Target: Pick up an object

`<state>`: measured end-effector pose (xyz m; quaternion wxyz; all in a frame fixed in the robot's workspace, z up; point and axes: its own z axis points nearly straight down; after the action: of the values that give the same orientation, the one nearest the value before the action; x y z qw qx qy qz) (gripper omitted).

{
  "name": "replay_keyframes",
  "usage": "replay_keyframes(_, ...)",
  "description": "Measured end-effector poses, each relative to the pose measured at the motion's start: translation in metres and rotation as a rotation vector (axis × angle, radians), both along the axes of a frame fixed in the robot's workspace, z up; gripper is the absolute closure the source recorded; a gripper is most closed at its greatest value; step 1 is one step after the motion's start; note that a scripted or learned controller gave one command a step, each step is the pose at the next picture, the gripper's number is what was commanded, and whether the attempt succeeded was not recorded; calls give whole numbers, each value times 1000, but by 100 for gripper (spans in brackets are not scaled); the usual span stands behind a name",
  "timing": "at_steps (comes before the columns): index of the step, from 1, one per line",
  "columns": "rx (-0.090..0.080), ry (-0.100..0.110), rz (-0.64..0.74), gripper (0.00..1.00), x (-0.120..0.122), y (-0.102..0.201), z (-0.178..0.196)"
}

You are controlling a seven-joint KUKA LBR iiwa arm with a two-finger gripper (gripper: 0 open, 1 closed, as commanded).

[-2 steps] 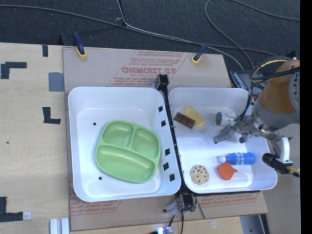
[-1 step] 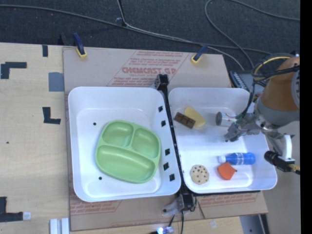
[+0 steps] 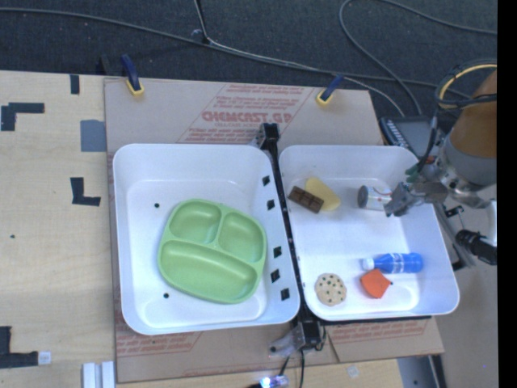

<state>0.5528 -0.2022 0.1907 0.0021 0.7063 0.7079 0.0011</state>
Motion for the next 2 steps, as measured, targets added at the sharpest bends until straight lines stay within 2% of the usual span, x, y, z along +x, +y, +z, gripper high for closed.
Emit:
replay_keyframes(1, 0, 1, 0, 100, 1, 0, 42)
replay_keyframes(2, 3, 4, 5, 100, 9, 58, 48)
